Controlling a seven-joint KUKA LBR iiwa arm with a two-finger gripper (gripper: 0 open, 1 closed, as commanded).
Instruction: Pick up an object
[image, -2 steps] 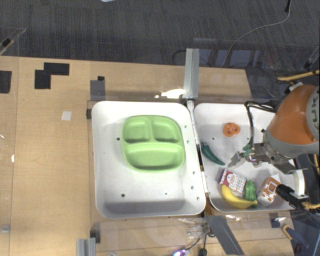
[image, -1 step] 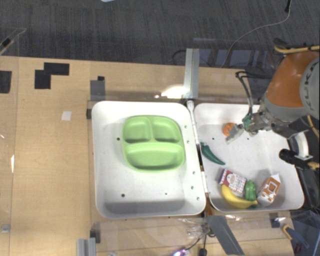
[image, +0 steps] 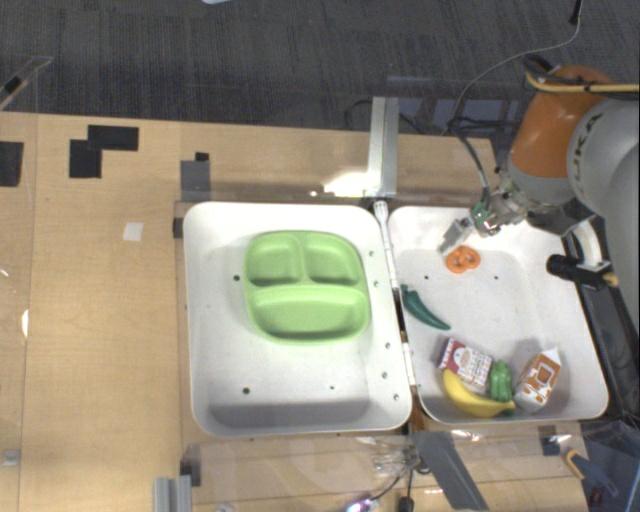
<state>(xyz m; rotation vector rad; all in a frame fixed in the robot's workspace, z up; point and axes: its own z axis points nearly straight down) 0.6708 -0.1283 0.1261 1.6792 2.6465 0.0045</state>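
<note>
Banana (image: 472, 397) lies in the right bin (image: 560, 320); end effector (image: 462, 232) hovers just above the orange piece (image: 461, 260), its opening unreadable.

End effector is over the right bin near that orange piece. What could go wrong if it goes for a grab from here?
1. The end effector hangs just above the small orange piece; it looks flat and low, so the grab may well slide off it.
2. That piece lies near the right bin's back wall, leaving little room on that side.
3. The banana, cartons and green item are clustered in the front corner, so a pick there might catch a neighbour.
</note>
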